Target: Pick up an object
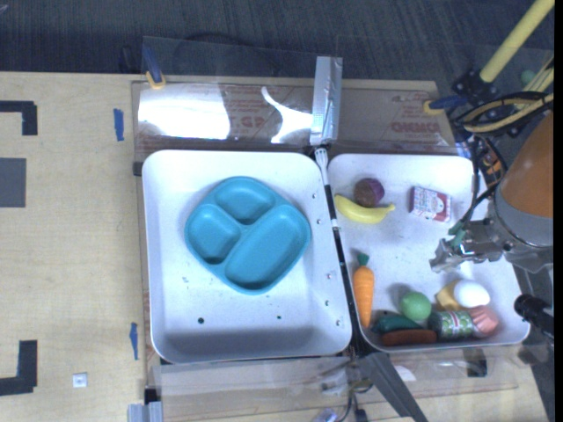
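Nearest the lens, well left of the fingers [453, 251], a blue divided plate [248, 233] fills the left bin [167, 323], with bare white room round its rim. Just left of the fingers in the right bin [413, 167], the carrot [363, 294] lies lengthwise, tip toward the near wall, and the banana [362, 209] runs crosswise. I cannot tell how far the fingers are parted; they hang over bare floor, just above the egg [471, 294].

A blue divided plate [249, 233] lies in the middle of the left white bin [167, 262]; both bins rest on a pale wooden bench [66, 262]; a yellow pole [525, 26] slants across the upper right corner, above dark carpet [264, 3].
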Controlling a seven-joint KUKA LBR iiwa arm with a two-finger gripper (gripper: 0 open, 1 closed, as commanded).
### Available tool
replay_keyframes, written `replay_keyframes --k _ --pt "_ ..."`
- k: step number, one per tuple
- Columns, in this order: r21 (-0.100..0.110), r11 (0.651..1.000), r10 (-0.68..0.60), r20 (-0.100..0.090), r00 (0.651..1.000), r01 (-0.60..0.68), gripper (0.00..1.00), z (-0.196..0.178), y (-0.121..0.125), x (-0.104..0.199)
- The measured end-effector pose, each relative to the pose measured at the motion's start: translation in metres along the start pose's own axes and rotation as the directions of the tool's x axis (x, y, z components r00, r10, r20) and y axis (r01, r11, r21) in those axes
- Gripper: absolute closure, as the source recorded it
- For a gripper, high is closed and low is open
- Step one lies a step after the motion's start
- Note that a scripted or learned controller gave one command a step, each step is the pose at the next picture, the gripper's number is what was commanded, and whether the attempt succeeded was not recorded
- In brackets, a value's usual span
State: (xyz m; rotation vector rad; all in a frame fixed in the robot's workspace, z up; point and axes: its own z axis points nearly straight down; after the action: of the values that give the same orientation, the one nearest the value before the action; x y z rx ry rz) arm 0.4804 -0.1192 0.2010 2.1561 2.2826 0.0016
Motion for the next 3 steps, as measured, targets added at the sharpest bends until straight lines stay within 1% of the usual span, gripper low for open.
replay_keyframes --k 1,2,3 --pt "0.001 1.0 0.001 0.0 1.0 -0.001 0.0 0.0 0.0 0.0" --pt "0.004 0.987 0.162 0.001 0.987 -0.162 0.0 0.048 0.143 0.009" --pt "-0.002 0.987 0.161 0.001 0.987 -0.161 0.0 0.115 0.187 0.012"
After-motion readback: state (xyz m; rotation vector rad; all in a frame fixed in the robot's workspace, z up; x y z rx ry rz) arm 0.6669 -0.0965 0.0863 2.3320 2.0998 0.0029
